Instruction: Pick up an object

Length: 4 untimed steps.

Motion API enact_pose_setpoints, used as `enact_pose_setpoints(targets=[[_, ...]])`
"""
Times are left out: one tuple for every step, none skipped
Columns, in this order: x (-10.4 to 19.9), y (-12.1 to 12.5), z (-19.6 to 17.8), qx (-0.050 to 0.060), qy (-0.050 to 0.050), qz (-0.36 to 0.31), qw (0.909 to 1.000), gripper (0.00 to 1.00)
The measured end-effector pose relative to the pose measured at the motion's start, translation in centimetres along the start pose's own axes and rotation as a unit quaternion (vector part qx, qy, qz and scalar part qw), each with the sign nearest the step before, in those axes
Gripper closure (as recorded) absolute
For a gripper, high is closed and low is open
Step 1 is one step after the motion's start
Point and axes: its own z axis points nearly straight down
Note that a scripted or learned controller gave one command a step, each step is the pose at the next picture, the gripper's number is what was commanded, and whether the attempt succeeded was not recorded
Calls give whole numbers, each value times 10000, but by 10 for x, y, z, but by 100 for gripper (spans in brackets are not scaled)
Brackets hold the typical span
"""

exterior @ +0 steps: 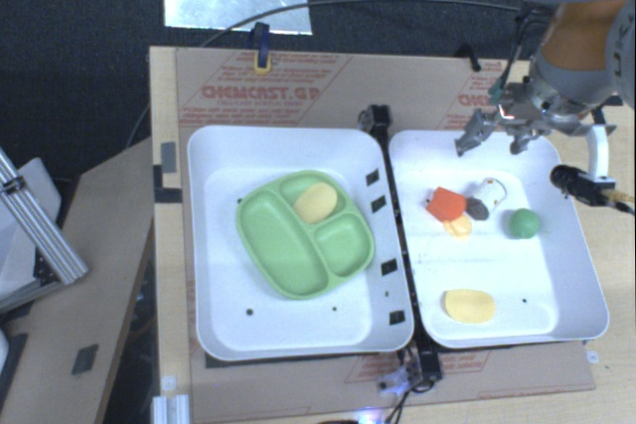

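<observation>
We take the orange block point(446, 204) as the likeliest pick: it lies in the right bin point(571, 308), toward its middle, touching a small yellow piece point(459, 227) below it and a dark grey lump point(478, 209) at its right. It looks stiff and light, with flat sides, so we judge that a pinch across its shorter width should hold, though the neighbours crowd the room for a finger. The green ball point(524, 223) sits apart to the right; being round, it may roll away from a closing pinch. The yellow oval point(469, 306) lies alone near the front wall and looks smooth and perhaps soft.

Our hand point(494, 129) hovers over the bin's back edge, fingers spread wide with nothing between them, well apart from the block.

In the left bin point(214, 313) a green tray point(288, 258) holds a yellow lump point(317, 202) in its upper compartment. Both bins rest on the desk point(298, 79).
</observation>
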Motion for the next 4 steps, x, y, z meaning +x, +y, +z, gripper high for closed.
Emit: enact_pose_setpoints(targets=[[0,2,-8,-61,-7,-10,10000,0],[1,-7,43,-44,-5,0,10000,0],[-2,1,89,-49,-6,3,10000,0],[-2,1,140,-45,-3,5,10000,0]])
